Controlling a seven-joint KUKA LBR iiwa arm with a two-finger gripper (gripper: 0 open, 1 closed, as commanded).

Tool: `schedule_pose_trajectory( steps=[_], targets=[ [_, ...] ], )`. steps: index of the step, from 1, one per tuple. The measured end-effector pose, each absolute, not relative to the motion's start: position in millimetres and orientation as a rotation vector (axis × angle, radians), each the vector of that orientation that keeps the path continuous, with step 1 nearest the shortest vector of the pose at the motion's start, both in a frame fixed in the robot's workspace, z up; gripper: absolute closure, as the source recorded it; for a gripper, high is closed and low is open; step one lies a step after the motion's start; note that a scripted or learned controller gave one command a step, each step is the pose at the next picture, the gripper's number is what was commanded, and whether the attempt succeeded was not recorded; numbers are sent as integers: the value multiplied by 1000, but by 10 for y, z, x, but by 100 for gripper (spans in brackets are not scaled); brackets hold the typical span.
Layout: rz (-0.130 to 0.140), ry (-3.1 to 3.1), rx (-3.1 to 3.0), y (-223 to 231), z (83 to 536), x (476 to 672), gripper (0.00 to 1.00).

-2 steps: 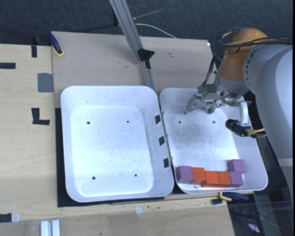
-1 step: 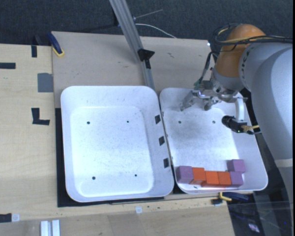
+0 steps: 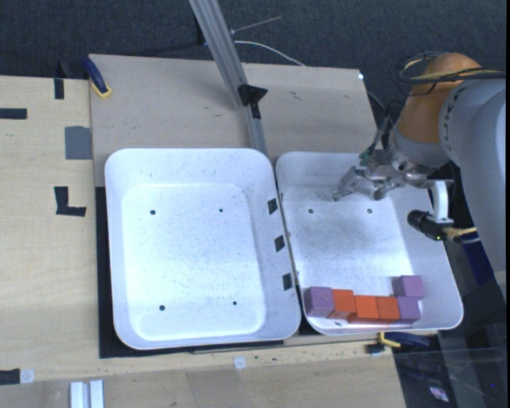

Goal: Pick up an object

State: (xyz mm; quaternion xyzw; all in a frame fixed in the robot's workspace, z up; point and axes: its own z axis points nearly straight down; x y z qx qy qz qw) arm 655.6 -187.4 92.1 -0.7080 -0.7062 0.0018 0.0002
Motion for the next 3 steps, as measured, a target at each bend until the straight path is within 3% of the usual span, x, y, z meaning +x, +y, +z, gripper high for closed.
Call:
schedule_pose_trajectory(
  steps=[1,2,3],
  targets=[
    [-1,-2224,-2218,-1745,921,6721,0],
    [6,-2220,-2220,-1758,919,6471,0],
    [-5,-2228,-2220,-1640,1334,6806,0]
  ],
)
